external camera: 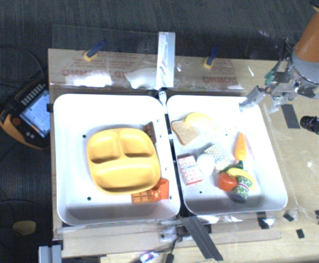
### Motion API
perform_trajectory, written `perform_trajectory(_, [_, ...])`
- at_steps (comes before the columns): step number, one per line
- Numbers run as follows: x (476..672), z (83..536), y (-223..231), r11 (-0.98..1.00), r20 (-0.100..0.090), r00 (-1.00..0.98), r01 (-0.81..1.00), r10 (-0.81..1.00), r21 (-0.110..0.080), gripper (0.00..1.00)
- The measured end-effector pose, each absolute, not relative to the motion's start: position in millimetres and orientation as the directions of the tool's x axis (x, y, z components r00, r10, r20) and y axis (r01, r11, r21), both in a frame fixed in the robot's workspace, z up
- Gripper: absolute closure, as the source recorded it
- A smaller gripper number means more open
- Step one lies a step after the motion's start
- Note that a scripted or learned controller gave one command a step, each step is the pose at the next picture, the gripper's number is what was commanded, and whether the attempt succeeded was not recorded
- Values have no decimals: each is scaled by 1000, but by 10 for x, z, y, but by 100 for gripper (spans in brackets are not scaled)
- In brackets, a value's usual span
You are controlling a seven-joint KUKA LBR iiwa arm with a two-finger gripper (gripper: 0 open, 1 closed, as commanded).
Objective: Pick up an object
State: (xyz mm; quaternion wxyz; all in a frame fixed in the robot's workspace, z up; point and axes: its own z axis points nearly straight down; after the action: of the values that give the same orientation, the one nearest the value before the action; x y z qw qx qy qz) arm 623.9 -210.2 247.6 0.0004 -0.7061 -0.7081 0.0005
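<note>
**Claw above right bin's far corner, nothing held**

Grey arm with orange band [313,37] enters from upper right. Its claw [256,97] hangs over the far right corner of the right-hand shallow white bin [277,163]. Whether the claw is apart or together cannot be told at this angle; nothing shows between its tips.

Right bin contents, a loose cluster:
- pale yellow rounded piece [199,119], touching a tan slice of toy bread [183,132] near the bin's left wall
- pink-and-white printed carton [189,170], lying flat
- white patterned packet [214,156] beside it
- slim orange carrot-shaped toy [240,146], alone on bare floor
- red tomato-like toy [227,181], yellow toy [236,172] and a dark green-capped piece [240,190], all pressed together near the front

Left bin [66,163]: yellow plastic divided tray [124,160], brown waffle-like block [142,197], orange block [161,189].

Judgement: the carrot-shaped toy is the nearest candidate. It lies toward the front of the bin and slightly left of the claw, near, not under it. Long axis runs roughly far-to-near, so a close across its width would suit. Front cluster is riskier: pieces touch and could shift together.
</note>
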Motion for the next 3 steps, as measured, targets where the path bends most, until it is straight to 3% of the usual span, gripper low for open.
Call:
perform_trajectory(1, [6082,973,-2079,21,3,-21,1000,1000,4,0])
perform_trajectory(2, [5938,925,-2080,108,-2,-108,994,994,19,0])
perform_trajectory(3, [6099,1108,-1832,-16,0,16,1000,1000,-2,0])
